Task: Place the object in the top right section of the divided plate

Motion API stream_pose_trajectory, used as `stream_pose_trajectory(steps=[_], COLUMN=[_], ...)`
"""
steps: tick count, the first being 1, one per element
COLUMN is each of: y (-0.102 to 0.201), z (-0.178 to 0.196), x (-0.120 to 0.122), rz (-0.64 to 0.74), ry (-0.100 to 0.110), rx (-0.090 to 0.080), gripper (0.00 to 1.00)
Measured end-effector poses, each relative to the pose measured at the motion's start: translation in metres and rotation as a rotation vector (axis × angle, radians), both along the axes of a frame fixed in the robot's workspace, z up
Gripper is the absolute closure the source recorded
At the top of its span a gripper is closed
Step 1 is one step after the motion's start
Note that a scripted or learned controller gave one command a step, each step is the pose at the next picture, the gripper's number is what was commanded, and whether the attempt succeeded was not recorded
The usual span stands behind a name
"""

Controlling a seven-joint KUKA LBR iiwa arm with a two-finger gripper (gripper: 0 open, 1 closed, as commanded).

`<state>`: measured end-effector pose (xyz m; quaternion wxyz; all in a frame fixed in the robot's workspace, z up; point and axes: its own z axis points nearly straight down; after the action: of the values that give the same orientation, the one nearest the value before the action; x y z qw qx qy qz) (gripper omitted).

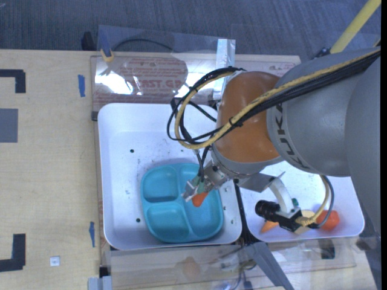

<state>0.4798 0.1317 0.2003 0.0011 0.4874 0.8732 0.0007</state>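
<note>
A teal divided plate (172, 213) lies in the left white bin (118, 162), towards its near right corner. My gripper (196, 193) hangs over the plate's right side, near the upper right section. A small orange toy carrot with a green top (199, 199) sticks out from between the fingertips, and the gripper is shut on it. The carrot sits just above the plate surface, by the ridge that separates the sections. The grey arm and its orange band hide the bin's far right corner.
The right bin (351, 198) holds an orange piece (269, 226) near its front left and another orange piece (330, 220) at the front right. Looped black and yellow cables (187, 116) hang over the left bin's back. A taped brown sheet (145, 80) lies behind it.
</note>
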Motion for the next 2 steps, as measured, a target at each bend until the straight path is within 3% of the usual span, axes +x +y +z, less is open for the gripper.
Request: stream_pose_trajectory(steps=[1,2], y=[-0.027,-0.027], z=[-0.1,-0.089], x=[0.001,0.002], rz=[-0.215,-0.217], ry=[-0.003,-0.006], rx=[0.005,0.007], gripper=[1.0,1.0])
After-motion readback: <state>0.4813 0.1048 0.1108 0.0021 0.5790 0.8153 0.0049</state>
